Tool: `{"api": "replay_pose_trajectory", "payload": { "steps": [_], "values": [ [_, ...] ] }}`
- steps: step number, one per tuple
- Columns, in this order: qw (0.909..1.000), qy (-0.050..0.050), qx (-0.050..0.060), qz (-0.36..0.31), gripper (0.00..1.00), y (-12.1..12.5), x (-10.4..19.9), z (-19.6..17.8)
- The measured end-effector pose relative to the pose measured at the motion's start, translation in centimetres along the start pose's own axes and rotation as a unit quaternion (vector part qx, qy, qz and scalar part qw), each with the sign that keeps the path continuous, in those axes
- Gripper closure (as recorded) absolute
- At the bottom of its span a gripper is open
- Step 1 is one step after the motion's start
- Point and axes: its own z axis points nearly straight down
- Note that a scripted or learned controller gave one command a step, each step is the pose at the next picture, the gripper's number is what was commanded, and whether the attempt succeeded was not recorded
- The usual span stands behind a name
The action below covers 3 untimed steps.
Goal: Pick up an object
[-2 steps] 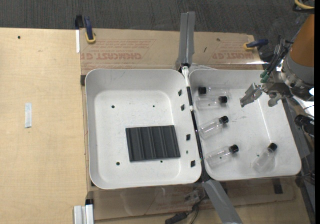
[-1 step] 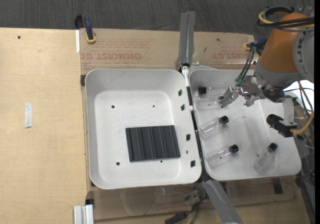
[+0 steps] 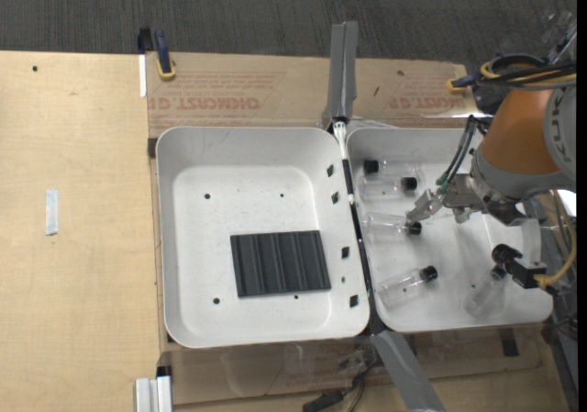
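The gripper (image 3: 427,208) is low in the right bin (image 3: 459,309), right over a clear vial with a black cap (image 3: 410,228), so this looks like the reach-and-grasp step (finger spread unreadable from here). Next it needs to straddle that vial squarely, close, then lift straight up.
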Motion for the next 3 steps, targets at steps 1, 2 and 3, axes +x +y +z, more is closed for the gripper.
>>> {"api": "replay_pose_trajectory", "payload": {
  "steps": [1,2,3],
  "values": [
    [0.9998,0.0,0.006,-0.021,0.0,7.2,-3.0,1.5],
    [0.9988,0.001,0.007,-0.049,0.0,-3.7,-5.9,1.4],
    [0.9773,0.003,0.006,-0.212,0.0,-6.5,-8.1,1.3]
  ]
}}
